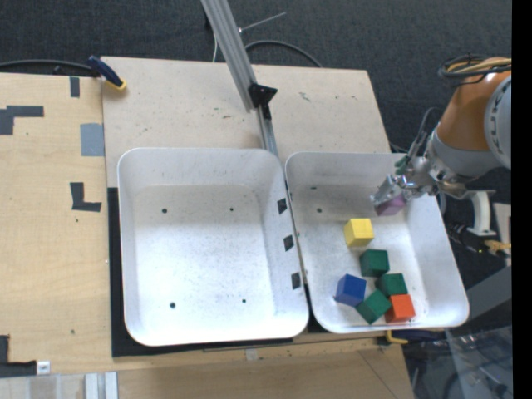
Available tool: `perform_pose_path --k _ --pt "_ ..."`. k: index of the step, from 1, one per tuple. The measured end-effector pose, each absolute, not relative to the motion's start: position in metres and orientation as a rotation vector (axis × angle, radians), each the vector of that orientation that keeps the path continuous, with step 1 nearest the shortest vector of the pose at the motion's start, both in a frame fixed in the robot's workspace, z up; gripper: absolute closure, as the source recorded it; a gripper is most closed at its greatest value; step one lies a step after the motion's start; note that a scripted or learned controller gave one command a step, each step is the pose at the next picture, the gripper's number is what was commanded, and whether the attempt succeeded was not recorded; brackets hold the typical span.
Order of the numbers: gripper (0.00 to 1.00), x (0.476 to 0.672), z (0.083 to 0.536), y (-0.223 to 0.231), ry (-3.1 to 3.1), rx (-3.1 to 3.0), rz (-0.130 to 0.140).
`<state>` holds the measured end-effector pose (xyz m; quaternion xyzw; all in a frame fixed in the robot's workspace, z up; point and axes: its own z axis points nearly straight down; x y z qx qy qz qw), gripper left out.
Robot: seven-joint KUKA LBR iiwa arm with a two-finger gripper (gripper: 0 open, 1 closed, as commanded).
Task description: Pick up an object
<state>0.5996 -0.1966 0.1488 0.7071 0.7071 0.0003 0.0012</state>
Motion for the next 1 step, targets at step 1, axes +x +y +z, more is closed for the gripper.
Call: perform_pose_path --k 1 --pt "1.0 0.6012 0.1915 -0.1929 2.221 2.218 0.002"
